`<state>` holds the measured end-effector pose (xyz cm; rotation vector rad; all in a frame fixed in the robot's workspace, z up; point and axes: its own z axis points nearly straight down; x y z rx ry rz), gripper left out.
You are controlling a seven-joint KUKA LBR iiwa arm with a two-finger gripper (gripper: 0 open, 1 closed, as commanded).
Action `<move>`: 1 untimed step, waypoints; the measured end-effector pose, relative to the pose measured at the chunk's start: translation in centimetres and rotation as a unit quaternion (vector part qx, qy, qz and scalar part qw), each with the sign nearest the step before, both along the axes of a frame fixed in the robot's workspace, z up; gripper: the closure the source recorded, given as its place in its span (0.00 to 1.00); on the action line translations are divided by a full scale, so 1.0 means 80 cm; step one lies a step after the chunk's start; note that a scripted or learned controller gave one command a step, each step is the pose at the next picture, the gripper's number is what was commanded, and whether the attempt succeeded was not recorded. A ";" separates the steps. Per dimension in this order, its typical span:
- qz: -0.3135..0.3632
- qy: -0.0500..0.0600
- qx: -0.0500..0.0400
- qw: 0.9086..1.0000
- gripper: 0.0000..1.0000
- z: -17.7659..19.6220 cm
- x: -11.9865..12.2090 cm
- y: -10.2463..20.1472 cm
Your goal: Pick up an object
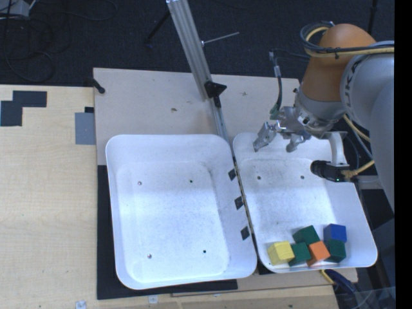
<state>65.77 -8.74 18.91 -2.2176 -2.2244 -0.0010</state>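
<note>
Several small blocks lie clustered in the near right corner of the right bin [283, 192]: a yellow block [280, 252], a dark green block [307, 235], a blue block [335, 232], an orange block [318, 252] and two more green ones [300, 254] [336, 250]. My gripper [278, 140] hangs over the far edge of the right bin, well away from the blocks. Its two fingers are spread apart with nothing between them.
The left bin [170, 208] sits beside the right one, with black clips [239, 201] along the shared edge. A slanted aluminium post [193, 53] rises behind the bins. The grey arm [360, 82] fills the upper right.
</note>
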 end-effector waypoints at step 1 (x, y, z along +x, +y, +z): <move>0.001 0.002 0.001 1.000 0.00 0.001 -0.018 0.065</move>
